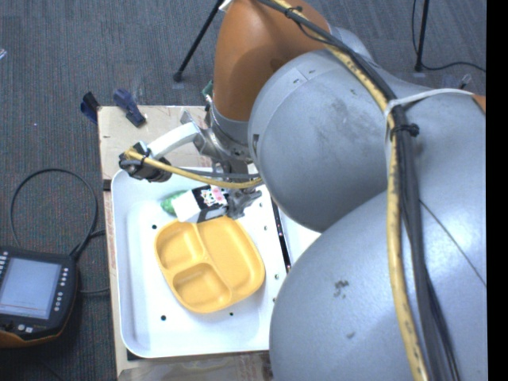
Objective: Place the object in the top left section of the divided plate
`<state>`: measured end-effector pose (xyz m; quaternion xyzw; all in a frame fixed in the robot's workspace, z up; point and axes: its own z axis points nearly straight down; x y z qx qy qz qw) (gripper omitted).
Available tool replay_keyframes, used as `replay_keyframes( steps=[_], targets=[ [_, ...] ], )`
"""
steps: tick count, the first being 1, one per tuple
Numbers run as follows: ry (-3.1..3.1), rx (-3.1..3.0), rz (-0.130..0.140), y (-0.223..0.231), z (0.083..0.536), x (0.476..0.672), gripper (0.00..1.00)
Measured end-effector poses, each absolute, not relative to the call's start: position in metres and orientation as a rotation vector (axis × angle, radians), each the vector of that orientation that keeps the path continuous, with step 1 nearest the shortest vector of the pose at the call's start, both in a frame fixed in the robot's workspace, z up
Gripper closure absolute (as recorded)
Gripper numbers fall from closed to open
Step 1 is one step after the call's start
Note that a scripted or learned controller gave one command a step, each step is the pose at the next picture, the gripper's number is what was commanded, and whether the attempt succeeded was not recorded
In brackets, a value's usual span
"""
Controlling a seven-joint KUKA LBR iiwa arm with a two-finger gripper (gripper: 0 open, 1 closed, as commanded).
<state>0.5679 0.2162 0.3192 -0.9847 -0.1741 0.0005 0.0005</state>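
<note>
So there's one object (189, 203), a small packet-looking thing with a green end on the left, a white middle and a black patch with a printed label on the right, lying on the floor of the left white bin (139, 292) right at the upper edge of the divided plate (209, 263). Just one plate too, yellow, three sections, sitting tilted in the middle of that bin, and nothing's in any section. Two bins total, though the right bin (295, 230) is mostly hidden under the arm (349, 181). The arm is huge in frame, coming in from the right with the orange band up top and a yellow cable looped across it. The gripper (234, 203) points down at the object's black end, right above it or touching, can't tell which. Fingers are too muddled against the label to say if they're apart or together. A teach pendant (32, 292) sits on the carpet to the left.
</note>
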Motion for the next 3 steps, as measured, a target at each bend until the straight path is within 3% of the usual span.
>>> replay_keyframes(
  steps=[1,2,3],
  targets=[
    [-0.461,-3.111,0.007,0.188,0.323,0.508,1.00],
    [-0.526,-3.101,0.012,0.195,0.308,0.511,1.00],
    [-0.323,-3.129,0.012,0.203,0.273,0.494,1.00]
  ],
)
